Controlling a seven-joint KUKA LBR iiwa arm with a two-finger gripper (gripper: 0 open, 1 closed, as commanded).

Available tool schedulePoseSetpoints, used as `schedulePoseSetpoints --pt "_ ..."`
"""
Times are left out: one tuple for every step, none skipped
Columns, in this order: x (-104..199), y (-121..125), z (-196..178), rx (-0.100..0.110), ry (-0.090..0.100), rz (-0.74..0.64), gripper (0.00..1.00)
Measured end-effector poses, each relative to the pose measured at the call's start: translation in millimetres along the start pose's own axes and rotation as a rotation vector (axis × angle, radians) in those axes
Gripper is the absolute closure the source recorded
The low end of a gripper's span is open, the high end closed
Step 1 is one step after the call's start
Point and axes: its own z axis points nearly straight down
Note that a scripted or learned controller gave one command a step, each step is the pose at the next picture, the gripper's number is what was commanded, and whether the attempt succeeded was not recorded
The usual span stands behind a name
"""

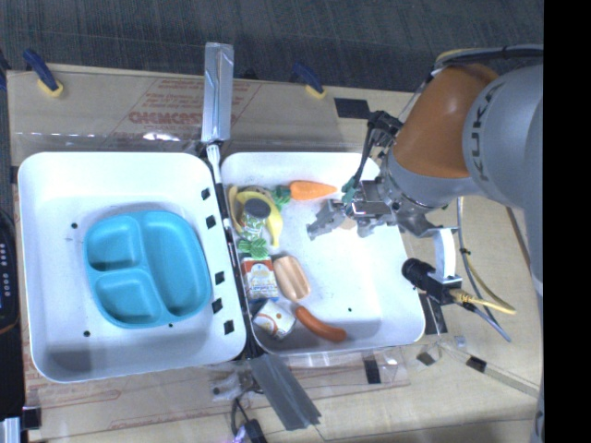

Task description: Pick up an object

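We see the gripper [325,221] with fingers parted and holding nothing, just below the carrot [312,190], which lies lengthwise left-right, leafy end pointing left.

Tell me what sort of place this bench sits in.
Probably a robotics lab set up for grasping trials: two white bins on a bench, toy food such as a carrot, and a robot gripper above them.

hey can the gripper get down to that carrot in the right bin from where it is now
Probably yes. The gripper hangs over the right bin, just below the carrot in the view, with bare bin floor between them. The carrot lies near the far wall, which may crowd a finger.
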Motion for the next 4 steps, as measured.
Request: schedulePoseSetpoints --pt "-15 -17 119 0.000 0.000 0.109 0.00" --pt "-59 0 102 -0.003 -0.001 0.411 0.00" --pt "13 62 130 0.001 0.003 0.377 0.00" --pt "-31 -13 74 -0.003 -0.001 0.423 0.00"
